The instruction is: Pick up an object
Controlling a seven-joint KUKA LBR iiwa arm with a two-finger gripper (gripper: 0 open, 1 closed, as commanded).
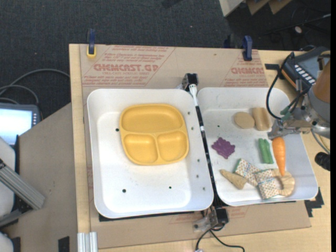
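Observation:
My gripper [282,132] hangs over the right side of the right bin [226,100]; the arm comes in from the right edge. An orange carrot [280,154] lies lengthwise right below the gripper, its top end touching or just under the gripper's tip. A green stick [265,150] lies beside the carrot on its left. Further left in the same bin is a purple piece [223,147]. Two tan pieces [243,120] [260,118] sit near the bin's back, just left of the gripper.
The left bin [105,156] holds a yellow divided plate [155,133]. At the right bin's front lie patterned packets [253,172], a tan cone [234,178] and a beige piece [287,182]. A black cable [270,96] loops near the wrist.

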